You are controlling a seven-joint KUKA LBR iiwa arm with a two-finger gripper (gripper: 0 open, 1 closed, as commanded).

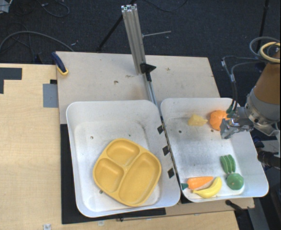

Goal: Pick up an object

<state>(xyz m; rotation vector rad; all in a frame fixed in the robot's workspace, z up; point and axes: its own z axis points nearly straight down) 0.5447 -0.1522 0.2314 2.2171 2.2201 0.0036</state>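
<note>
While the tool hovers beside the orange fruit (grip state unclear), it should centre above it. Descend vertically.

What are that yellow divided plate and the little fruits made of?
The yellow divided plate looks like moulded plastic: one even colour, smooth rounded compartments, matte sheen. The banana and green apple seem to be plastic toy food, judging by their flat, uniform colours, though this is uncertain.

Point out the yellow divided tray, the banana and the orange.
yellow divided tray (127,171), camera view, on its centre ridge.
banana (210,189), camera view, mid-curve.
orange (217,119), camera view, its visible middle.
</note>
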